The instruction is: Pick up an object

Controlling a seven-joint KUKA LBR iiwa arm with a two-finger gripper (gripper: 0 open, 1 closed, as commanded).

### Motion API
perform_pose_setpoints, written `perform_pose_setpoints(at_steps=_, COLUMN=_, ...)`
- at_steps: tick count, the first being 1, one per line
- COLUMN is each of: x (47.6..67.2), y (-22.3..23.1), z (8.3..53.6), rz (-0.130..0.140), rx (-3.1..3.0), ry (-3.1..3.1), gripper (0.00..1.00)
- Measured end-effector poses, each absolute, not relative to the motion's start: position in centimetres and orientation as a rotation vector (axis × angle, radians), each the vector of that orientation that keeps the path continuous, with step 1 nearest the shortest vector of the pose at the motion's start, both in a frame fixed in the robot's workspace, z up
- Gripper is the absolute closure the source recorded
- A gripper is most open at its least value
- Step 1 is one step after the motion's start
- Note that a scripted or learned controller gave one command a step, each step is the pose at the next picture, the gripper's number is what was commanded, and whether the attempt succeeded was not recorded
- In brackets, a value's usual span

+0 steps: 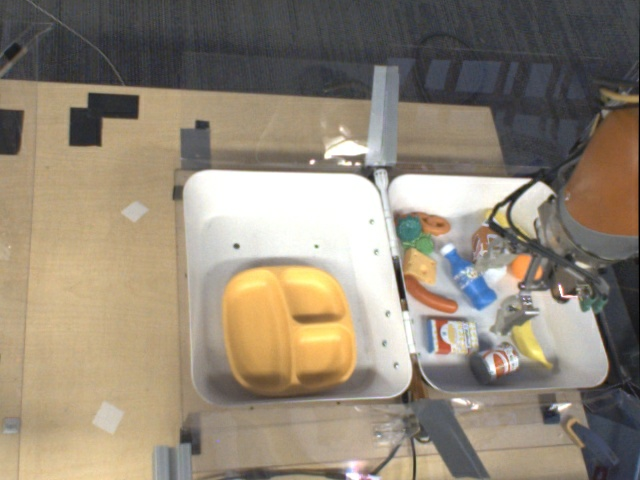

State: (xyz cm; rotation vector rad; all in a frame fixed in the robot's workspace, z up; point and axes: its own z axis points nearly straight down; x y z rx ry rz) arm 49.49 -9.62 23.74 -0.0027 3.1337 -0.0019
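We see two shallow white bins side by side on the wooden bench, the left bin [210,228] toward the centre of the frame and the right bin [590,363] at the right. A yellow divided tray [288,326] lies in the lower half of the left bin, its three compartments facing up. The right bin holds a scatter of small toy objects: a green round piece [411,230] near its upper left corner, with an orange pretzel-shaped piece [434,223] just beside it, a pale yellow cheese wedge [421,266] below them, and a red sausage [430,296] lying at a slant under the cheese. A blue bottle [467,277] sits tilted near the middle of the bin. Lower down we find a small printed carton [450,336], a dark can [495,363] lying on its side near the bottom edge, and a banana [529,343] just to the right of the can. The arm [603,183] enters from the right edge, its orange band large in the frame, and the gripper [514,313] hangs over the right half of this bin, just above the banana and right of the blue bottle. Its metal fingers appear slightly parted, with nothing visible between them.
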Motion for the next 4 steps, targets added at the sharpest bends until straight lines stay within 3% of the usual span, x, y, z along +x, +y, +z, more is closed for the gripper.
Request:
perform_pose_setpoints(at_steps=1, x=49.9, y=-14.9, z=17.6, rz=0.0, rx=0.539, ry=3.09, gripper=0.0)
perform_pose_setpoints(at_steps=2, x=56.7, y=-14.1, z=10.1, rz=0.001, rx=0.772, ry=3.033, gripper=0.0)
perform_pose_setpoints(at_steps=3, x=63.0, y=-14.8, z=8.8, rz=0.004, rx=1.272, ry=2.863, gripper=0.0)
perform_pose_setpoints(at_steps=4, x=66.2, y=-20.1, z=8.7, rz=0.008, rx=1.381, ry=2.832, gripper=0.0)
